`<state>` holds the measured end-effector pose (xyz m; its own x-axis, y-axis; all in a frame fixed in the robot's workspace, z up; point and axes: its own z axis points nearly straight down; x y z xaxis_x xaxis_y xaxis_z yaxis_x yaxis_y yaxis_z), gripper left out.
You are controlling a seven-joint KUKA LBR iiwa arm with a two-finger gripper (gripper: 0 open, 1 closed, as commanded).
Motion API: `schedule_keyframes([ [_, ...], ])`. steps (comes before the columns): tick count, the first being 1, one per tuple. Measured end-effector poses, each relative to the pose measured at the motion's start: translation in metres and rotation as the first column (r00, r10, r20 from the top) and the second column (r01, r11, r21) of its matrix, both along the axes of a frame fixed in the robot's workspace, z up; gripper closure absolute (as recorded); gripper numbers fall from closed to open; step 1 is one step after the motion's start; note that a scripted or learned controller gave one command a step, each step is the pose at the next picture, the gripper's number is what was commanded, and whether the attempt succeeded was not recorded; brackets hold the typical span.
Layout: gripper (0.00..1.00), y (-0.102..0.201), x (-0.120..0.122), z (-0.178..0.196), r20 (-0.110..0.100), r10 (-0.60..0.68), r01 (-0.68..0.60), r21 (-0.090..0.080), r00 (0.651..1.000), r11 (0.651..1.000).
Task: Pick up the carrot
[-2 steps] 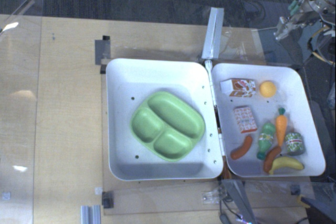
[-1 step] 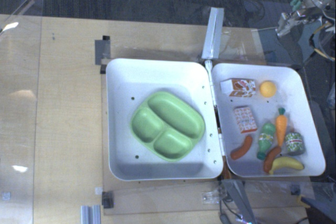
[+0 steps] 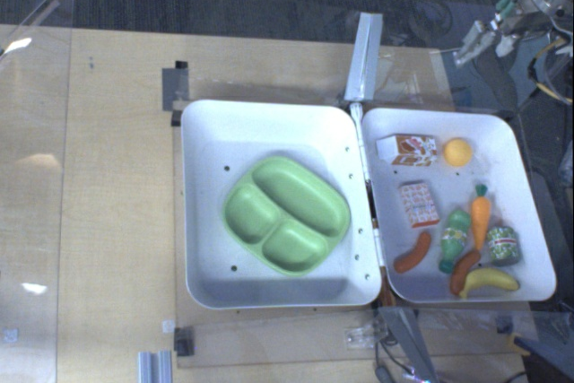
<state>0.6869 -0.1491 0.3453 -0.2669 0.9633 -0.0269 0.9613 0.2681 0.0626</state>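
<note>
The wooden worktop (image 3: 99, 193) spans the frame's left and middle, with two white bins side by side on it. The left bin (image 3: 206, 274) sits at the centre and holds a green sectioned tray (image 3: 285, 213) lying at a slant, three compartments showing. The right bin (image 3: 529, 220) lies at the lower right and carries the small items. A metal post (image 3: 363, 58) rises from the seam between the bins toward the top of the frame. At the upper right corner is the gripper (image 3: 480, 36), well apart from both bins and above dark floor; whether its fingers are spread or pressed together cannot be told at this size. In the right bin, a carton (image 3: 408, 149) lies near the top edge, with a yellow ball (image 3: 458, 152) just beside it on the right. Below them is a red checked packet (image 3: 419, 203). The carrot (image 3: 481, 219) stands lengthwise right of centre in this bin, green tip toward the top, beside a green item (image 3: 455, 239). A sausage (image 3: 413, 253) lies lower left, a banana (image 3: 490, 282) along the bottom edge.
</note>
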Motion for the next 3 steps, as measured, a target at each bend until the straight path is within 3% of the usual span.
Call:
schedule_keyframes([
  [1, 0.00, -0.045, -0.018, -0.138, -0.065, 0.215, -0.215, 0.009, 0.975, 0.977],
  [2, 0.00, -0.052, -0.015, -0.216, -0.058, 0.273, -0.273, 0.005, 0.960, 0.962],
  [3, 1.00, -0.050, -0.013, -0.204, -0.050, 0.274, -0.274, 0.003, 0.960, 0.962],
])
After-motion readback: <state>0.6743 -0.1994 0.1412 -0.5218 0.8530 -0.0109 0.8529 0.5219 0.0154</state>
